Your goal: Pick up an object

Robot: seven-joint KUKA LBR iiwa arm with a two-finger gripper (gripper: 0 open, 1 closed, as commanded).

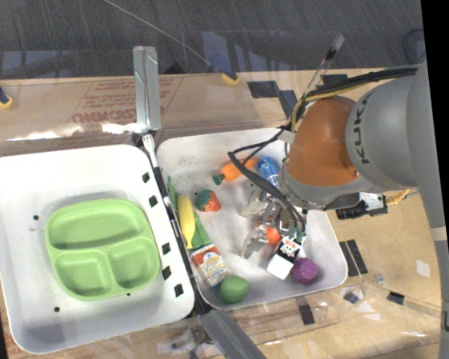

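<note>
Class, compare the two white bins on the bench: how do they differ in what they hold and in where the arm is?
The left bin holds one green divided tray; the right bin holds many small items, such as a banana, a green ball and a purple ball. The arm reaches over the right bin, not the left bin. Both are shallow, white and side by side.

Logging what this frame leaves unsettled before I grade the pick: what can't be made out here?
- Gripper, camera view: tangled among cables over the right bin; a grasp cannot be judged.
- Small orange object: partly covered by the gripper, identity unclear.
- Blue object: half hidden behind the orange wrist band.
- Carton: label too small to read.
</note>
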